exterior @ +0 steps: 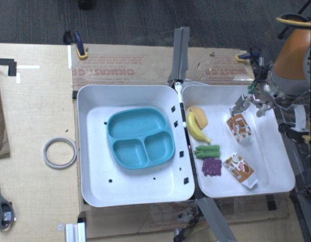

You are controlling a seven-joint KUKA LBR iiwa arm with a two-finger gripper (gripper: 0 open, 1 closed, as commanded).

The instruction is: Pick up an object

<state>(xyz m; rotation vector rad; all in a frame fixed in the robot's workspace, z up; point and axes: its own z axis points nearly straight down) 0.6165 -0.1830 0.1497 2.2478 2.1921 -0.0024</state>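
Two white bins (89, 150) sit on a pale tan tabletop (34, 110). The left bin holds a turquoise divided tray (140, 137). In the right bin (276, 180) lie a yellow banana (196, 123), a green pea pod (207, 150), purple grapes (211, 166) and two packets (239, 127) (240, 169) patterned brown and white. The arm's band (294, 54) is orange. A grey tape ring (60, 152) lies at left.

The wooden bench (34, 100) carries two shallow white bins side by side, the left bin (89, 150) and the right bin (276, 178), touching along a grey divider (181, 54). Behind them a sheet of printed cardboard (120, 67) lies flat, clamped at its far corners. To the left of the bins rest a grey tape ring (60, 152), a brown paper bag (0, 117) at the edge, and scissors (1, 210) near the front corner.
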